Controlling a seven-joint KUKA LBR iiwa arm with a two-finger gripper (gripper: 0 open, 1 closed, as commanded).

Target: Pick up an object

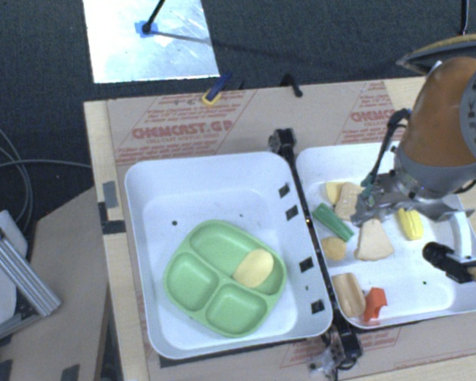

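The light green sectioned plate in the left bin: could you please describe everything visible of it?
The light green sectioned plate looks like smooth plastic, rounded, with three compartments parted by raised ridges. It lies flat, right side up, on the floor of the left white bin. A pale yellow oval piece rests on its right side; nothing else touches it.

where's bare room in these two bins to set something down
Left bin: the wide strip of floor between the green plate and the back wall is bare. Right bin: a bare patch at the view's lower right, between the orange piece and the corn. Crowded: its left half, where food pieces cluster by the gripper.
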